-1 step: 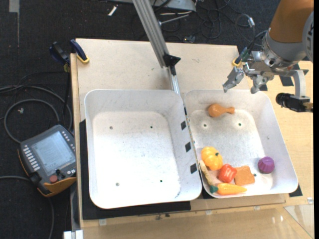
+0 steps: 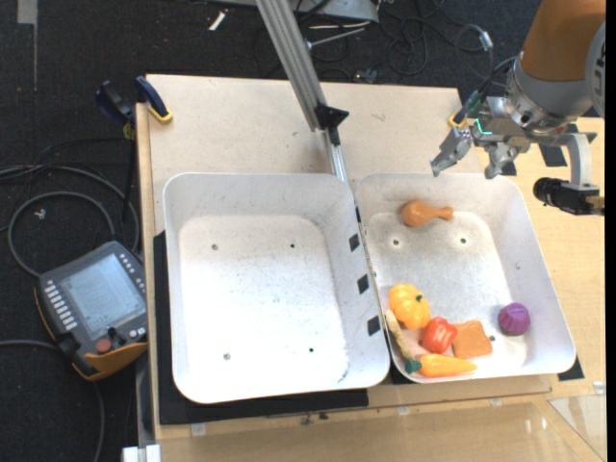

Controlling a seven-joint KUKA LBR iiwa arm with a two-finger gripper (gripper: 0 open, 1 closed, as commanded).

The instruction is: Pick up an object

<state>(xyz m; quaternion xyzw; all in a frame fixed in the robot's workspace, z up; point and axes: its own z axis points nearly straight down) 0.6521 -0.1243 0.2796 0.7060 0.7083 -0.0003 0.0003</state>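
My gripper (image 2: 471, 164) hangs above the far edge of the right bin (image 2: 541, 258), open, with nothing between its fingers. In that bin an orange-brown drumstick (image 2: 423, 213) lies near the far wall, below and left of the gripper. Along the near wall sit a yellow pepper (image 2: 409, 306), a red pepper (image 2: 438, 334), an orange block (image 2: 473, 340), a carrot (image 2: 446, 365) and a purple ball-like item (image 2: 514, 319).
The left bin (image 2: 183, 258) stands beside the right one, their rims meeting in the middle. A slanted metal pole (image 2: 294, 51) runs down to the bins' far junction. A teach pendant (image 2: 96, 301) lies on the floor at left.
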